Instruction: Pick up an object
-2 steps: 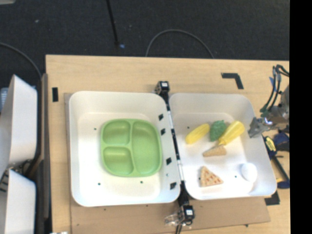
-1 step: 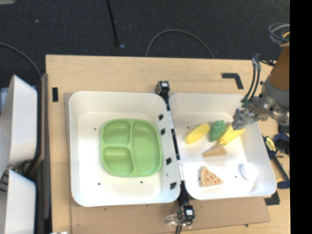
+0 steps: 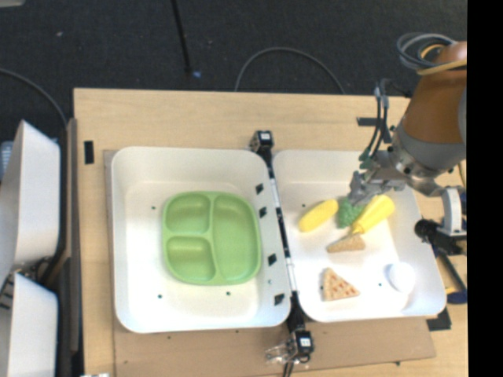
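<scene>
Pizza (image 3: 339,286) sits nearest in my right bin (image 3: 424,305), with a white lump (image 3: 401,276) beside it near the rim. Just behind them lies a tan wedge (image 3: 346,244). Past that is the crowded part: one yellow piece (image 3: 317,216), a green piece (image 3: 347,213), and a second yellow piece (image 3: 374,212), all packed side by side and touching. My claw (image 3: 360,191) hangs right over the green piece, and I cannot tell from this angle how it stands. Nothing shows as gripped. My worry is that cluster: coming down here, I could land on two things at once, shove the yellow ones aside, or pinch an edge that slips. The left bin (image 3: 126,305) holds a green tray (image 3: 211,236), well apart.
</scene>
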Controlling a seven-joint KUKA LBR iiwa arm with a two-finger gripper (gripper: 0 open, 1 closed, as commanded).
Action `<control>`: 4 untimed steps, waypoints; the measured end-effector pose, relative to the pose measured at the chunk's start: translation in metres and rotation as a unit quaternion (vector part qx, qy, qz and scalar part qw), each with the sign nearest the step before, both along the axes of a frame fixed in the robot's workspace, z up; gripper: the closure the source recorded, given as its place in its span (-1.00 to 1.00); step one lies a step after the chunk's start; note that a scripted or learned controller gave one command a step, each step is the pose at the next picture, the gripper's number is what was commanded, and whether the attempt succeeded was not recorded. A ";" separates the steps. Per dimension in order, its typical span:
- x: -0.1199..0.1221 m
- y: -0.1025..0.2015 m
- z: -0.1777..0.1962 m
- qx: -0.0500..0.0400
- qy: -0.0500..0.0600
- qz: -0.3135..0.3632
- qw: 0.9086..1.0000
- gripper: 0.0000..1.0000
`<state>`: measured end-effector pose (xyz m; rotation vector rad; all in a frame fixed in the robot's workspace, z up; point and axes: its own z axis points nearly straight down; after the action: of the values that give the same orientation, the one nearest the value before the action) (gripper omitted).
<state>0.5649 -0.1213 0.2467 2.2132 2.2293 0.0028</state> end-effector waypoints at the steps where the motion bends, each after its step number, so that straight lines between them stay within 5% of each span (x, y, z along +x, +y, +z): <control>1: 0.016 0.046 0.008 0.000 -0.001 0.000 1.000 1.00; 4: 0.079 0.196 0.013 0.000 -0.001 -0.001 1.000 1.00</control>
<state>0.6443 0.0749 0.2596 2.2138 2.2265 0.0034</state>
